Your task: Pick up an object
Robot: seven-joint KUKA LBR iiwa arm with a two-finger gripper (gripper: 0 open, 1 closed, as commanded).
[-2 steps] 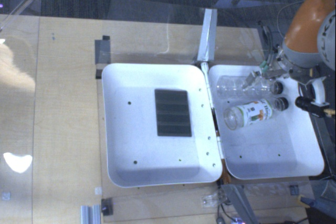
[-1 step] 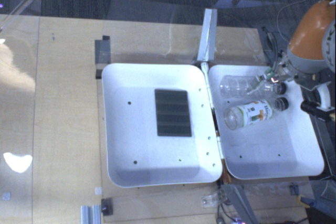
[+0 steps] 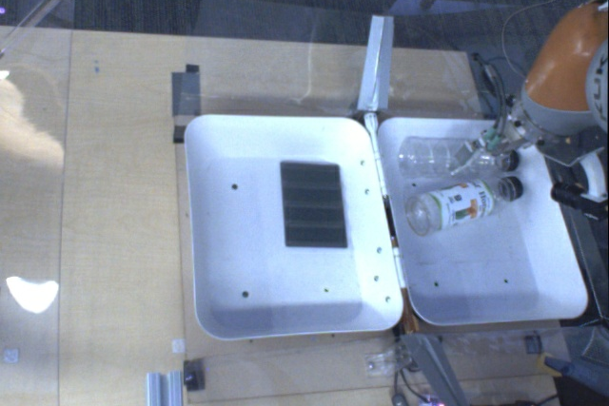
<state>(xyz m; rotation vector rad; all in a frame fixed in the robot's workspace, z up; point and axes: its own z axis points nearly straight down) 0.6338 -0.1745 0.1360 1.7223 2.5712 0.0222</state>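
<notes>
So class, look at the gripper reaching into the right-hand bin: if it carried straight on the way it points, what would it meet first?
Most likely the clear plastic cup lying on its side: the gripper points left along it. Depth is hard to judge, so it may already touch.

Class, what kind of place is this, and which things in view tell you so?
Probably a robot test bench: a robot arm reaches over two white bins, and bottles lie as practice objects in the right-hand bin.
</notes>
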